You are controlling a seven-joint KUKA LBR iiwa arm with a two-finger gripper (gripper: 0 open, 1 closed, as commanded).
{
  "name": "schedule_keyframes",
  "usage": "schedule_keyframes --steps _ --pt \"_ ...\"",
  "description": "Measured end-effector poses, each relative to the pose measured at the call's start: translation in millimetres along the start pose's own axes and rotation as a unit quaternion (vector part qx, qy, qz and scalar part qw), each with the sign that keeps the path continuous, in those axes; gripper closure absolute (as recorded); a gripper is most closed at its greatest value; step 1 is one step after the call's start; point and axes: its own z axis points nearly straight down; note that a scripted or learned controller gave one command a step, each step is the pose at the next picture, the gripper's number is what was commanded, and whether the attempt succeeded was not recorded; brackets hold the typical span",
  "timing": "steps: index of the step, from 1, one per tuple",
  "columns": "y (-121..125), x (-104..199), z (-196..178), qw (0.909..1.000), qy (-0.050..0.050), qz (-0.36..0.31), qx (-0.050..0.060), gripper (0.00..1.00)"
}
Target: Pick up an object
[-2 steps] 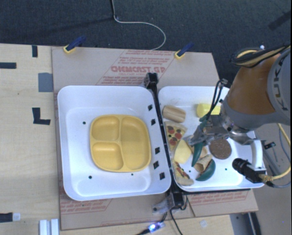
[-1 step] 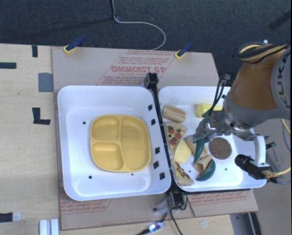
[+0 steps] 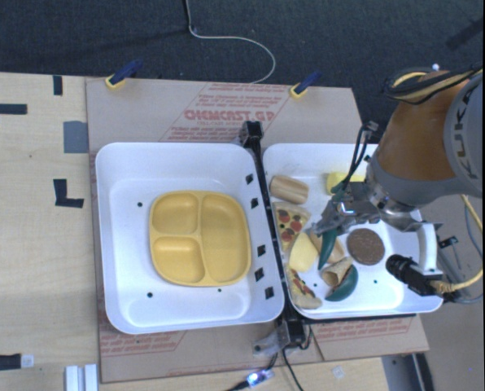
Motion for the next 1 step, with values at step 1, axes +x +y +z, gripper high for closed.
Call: schedule_keyframes --steps 1 --pt "6.5 -15.2 12.5 1.0000 -0.001 0.001 0.001 1.00"
